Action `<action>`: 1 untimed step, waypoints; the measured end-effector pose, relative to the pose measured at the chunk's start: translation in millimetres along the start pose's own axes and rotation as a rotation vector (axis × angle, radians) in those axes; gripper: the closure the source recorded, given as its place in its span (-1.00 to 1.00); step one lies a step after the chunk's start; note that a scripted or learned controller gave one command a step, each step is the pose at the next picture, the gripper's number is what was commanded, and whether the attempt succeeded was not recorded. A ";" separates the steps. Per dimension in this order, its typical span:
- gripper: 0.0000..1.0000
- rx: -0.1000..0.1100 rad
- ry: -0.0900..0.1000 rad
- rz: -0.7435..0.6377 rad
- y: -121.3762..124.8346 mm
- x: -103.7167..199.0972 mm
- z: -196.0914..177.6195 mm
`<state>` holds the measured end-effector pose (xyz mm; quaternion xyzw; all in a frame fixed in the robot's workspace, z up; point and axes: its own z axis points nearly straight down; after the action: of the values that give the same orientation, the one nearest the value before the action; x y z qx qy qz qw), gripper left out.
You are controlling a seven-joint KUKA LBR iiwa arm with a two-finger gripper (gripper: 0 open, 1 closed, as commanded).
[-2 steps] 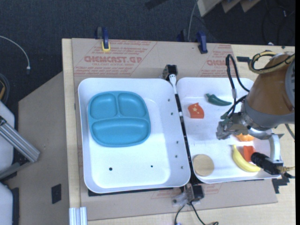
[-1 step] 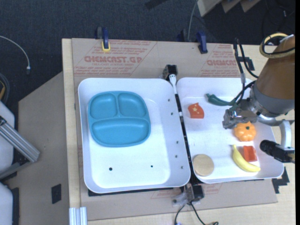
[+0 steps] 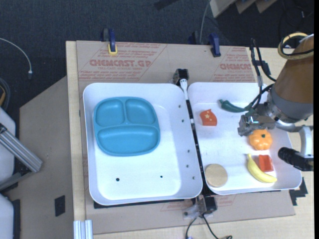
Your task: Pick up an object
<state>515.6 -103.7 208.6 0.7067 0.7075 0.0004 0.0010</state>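
Orange pumpkin-like toy (image 3: 260,140), right bin (image 3: 227,96), just below gripper (image 3: 247,125); finger state indeterminate; step judged approach, next a descent squarely over toy before closing; banana (image 3: 260,170) adjacent.

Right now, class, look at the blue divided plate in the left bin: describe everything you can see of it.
The blue, rounded-rectangular divided plate looks like smooth matte plastic. Raised ridges split it into three compartments: two smaller ones along the far side and one wide one along the near side. It lies flat and right side up on the floor of the left shallow white bin, in its far-left part, slightly turned. It touches that floor alone.
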 end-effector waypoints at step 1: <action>1.00 0.000 0.001 -0.002 8.1 52.8 -13.2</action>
<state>523.7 -50.9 221.8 0.7060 0.7082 0.0007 0.0008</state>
